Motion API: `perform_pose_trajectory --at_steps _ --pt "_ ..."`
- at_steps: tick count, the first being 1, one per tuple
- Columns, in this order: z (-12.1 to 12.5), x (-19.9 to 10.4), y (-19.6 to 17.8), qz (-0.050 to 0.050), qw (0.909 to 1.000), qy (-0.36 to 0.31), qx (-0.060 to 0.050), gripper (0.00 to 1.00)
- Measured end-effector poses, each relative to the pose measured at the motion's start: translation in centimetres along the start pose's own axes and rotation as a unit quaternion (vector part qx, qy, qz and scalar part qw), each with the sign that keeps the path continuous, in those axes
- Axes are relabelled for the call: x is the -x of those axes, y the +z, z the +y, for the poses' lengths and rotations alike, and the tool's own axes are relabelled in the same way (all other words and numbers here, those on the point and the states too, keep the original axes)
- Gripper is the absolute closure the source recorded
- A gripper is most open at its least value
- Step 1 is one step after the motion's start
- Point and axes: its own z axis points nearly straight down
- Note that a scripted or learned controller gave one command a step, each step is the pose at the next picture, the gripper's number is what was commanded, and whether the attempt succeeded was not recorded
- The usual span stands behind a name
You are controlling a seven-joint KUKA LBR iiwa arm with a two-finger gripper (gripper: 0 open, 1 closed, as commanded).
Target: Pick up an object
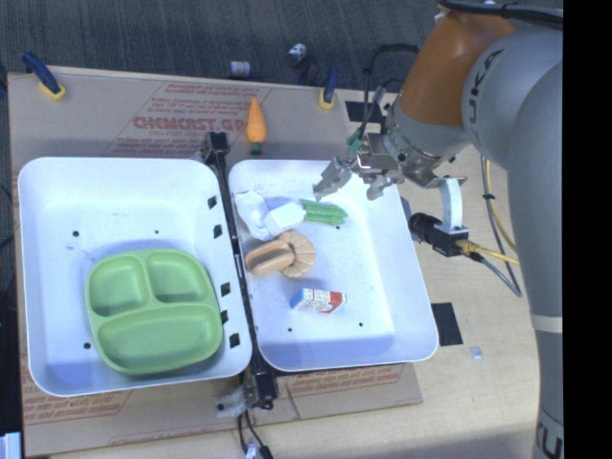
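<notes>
bench (478, 390) is pale wood-tone, w/ a brown printed cardboard sheet (172, 113) under two shallow white bins. dark ribbed floor behind, a couple small bits on it, too small to id. blue clips at the cardboard's far edge. an orange carrot-shaped toy (255, 122) lies on the cardboard just beyond the bins.

left bin (57, 208): smooth glossy plastic, rounded corners, holds a matte green divided tray (153, 312) w/ three compartments. right bin (402, 285): crumpled white/blue soft item (263, 213) at far-left, a green ridged oblong (325, 212) just beside it, a tan hot-dog-bun shape (279, 254) near the left wall, a small red/white/blue carton (317, 300) lying flat mid-bin.

arm is grey w/ orange band, cut off at right and top. gripper (352, 182) sits over the far edge of the right bin, fingers spread apart, nothing between them, above and just right of the green oblong; can't tell if touching. wrist detail is cluttered w/ cables, hard to read. black hinge strip btw bins.
</notes>
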Motion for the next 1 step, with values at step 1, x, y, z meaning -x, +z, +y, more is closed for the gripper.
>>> perform_pose_trajectory --at_steps 1 --pt "-1.26 1.79 13.1 0.0 1.0 0.0 -0.001 0.0"
